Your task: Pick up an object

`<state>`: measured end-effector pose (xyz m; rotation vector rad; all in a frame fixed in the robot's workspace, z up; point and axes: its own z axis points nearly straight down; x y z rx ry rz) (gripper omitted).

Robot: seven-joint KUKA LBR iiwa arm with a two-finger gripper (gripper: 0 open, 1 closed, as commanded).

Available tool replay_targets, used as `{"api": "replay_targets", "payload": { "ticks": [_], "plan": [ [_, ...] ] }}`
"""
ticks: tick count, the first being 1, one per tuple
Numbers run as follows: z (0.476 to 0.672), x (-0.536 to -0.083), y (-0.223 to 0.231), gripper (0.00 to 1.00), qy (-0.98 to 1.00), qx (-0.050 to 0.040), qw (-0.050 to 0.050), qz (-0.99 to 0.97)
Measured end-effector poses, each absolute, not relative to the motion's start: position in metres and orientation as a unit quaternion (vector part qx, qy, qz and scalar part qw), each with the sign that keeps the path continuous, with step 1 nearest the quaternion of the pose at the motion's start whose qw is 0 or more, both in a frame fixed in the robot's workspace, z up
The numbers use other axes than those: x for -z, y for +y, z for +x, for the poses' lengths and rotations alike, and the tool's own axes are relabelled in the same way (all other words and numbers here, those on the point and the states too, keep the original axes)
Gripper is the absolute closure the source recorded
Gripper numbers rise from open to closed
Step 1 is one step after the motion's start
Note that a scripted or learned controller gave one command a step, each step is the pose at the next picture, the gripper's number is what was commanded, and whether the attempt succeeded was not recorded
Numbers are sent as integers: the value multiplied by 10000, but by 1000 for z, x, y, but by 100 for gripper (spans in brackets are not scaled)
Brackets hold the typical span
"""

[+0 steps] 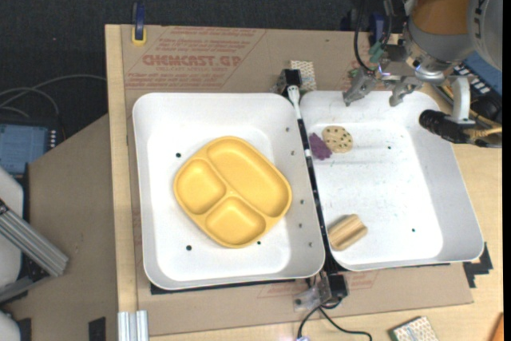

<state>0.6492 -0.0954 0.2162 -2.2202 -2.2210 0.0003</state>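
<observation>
So the gripper [375, 93] is hanging over the far edge of the right bin [447, 204], jaws spread apart with nothing between them — basically parked above the rim, which I'd guess is a ready pose before it commits to anything. The pickable stuff sits in that right bin: a cookie [338, 138] near the far left corner with a small purple piece [318, 146] just beside it, touching or nearly so, and a tan block [346, 231] well apart down by the near edge, lying at a slant. The left bin [152, 172] carries a yellow divided tray [231, 190] sitting roughly in the middle. Both bins sit side by side on a cardboard sheet [200, 60] over the surface, probably so the arm coming in from the right can reach either. My bet is the cookie is the easiest target since it's nearest the jaws — though the purple piece crowding it could get nudged or grabbed along with it.
</observation>
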Motion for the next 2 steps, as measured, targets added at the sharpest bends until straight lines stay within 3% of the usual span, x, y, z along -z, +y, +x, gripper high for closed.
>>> {"api": "replay_targets", "payload": {
  "ticks": [1,2],
  "plan": [
    [666,-78,-129,0,-7056,-1,16,-7086],
    [668,-97,-128,100,-7069,19,-34,-7073]
  ]
}}
